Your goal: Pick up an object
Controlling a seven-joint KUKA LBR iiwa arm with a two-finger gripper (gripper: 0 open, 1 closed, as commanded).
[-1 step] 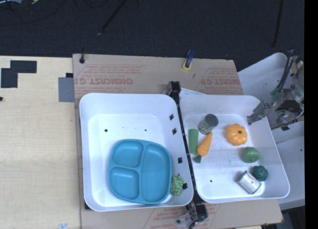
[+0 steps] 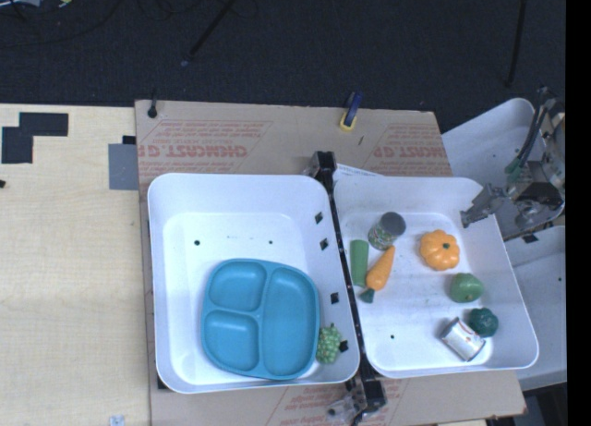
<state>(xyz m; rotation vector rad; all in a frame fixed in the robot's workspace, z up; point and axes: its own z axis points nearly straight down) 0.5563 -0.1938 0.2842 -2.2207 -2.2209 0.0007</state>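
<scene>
The right bin (image 2: 406, 364) holds several small items. A grey can (image 2: 387, 229) stands near its left wall, with a green cucumber-like piece (image 2: 358, 259) and an orange carrot (image 2: 379, 269) just below it. An orange pumpkin (image 2: 439, 249) sits mid-bin. Below it lie a green pepper (image 2: 465, 287), a dark green piece (image 2: 482, 322) and a silver can (image 2: 461, 339) on its side. My gripper (image 2: 503, 202) hangs over the bin's upper right rim, apart from all the items and to the right of the pumpkin.
The left bin (image 2: 175, 230) carries a blue divided plate (image 2: 259, 317) with a bunch of green grapes (image 2: 328, 345) at the plate's right edge. A black divider clip line (image 2: 334, 239) runs between the bins. Brown cardboard (image 2: 240, 142) lies beneath both.
</scene>
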